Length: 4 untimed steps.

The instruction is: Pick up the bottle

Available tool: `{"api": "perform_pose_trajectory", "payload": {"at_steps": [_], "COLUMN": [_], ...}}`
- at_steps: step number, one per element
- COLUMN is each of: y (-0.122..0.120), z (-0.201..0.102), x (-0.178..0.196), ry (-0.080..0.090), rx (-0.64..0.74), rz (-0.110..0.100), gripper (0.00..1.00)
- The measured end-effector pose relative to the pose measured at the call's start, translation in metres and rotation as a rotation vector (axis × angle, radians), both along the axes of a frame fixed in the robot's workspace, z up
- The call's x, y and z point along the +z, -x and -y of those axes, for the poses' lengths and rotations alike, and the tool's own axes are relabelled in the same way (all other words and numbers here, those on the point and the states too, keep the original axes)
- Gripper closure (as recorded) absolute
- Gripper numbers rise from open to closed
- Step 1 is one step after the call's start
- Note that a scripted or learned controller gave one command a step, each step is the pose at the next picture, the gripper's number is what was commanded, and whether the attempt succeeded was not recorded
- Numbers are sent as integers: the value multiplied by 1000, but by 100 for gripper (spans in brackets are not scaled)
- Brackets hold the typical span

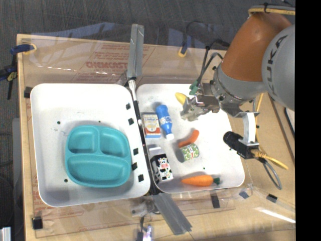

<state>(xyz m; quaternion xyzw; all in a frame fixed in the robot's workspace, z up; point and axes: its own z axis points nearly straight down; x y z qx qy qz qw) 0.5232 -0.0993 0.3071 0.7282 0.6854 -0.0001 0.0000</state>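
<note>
Grey arm [281, 59], black lettering on casing, broad orange band above wrist. Metallic gripper [192, 109], green fitting, thin dark cables at wrist.

even bright overhead light, soft shadows, glare on the white bins [50, 97], slightly soft focus

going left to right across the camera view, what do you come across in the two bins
Teal divided plate → small carton → blue bottle → green can → orange carrot, with the tool above the right bin.
</note>
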Motion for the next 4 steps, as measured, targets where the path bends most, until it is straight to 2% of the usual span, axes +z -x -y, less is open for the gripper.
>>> {"api": "perform_pose_trajectory", "payload": {"at_steps": [1, 2, 3, 4], "y": [-30, -32, -14, 38], "z": [-81, -21, -70, -132], "x": [-73, -42, -51, -65], "ry": [-1, 0, 0, 2], "rx": [69, -184, -625, -914], "rz": [-5, -3, -7, -8], "gripper": [100, 100, 100, 100]}}
